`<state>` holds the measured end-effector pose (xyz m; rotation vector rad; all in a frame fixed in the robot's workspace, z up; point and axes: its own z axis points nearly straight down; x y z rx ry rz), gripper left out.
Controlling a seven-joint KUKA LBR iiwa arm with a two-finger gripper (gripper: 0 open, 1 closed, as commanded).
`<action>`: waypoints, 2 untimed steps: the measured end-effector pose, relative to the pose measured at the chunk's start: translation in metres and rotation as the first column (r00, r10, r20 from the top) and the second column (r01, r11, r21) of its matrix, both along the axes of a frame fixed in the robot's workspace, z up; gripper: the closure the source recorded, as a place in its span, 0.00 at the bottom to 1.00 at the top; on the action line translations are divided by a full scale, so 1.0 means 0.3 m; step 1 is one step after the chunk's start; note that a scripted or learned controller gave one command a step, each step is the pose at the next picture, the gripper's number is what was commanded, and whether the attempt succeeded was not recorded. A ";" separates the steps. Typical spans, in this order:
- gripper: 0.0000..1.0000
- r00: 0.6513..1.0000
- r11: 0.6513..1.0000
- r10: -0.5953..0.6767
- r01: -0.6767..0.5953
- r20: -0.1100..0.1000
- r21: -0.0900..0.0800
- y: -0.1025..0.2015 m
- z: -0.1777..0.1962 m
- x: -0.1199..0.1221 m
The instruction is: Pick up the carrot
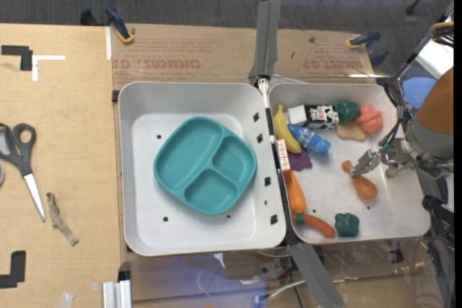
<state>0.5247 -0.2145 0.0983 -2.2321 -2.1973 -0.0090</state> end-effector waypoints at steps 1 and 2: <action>0.00 0.820 0.819 -0.573 0.573 -0.002 -0.014 0.252 -0.026 0.007; 0.00 0.696 0.696 -0.718 0.718 -0.010 0.000 0.028 -0.021 -0.057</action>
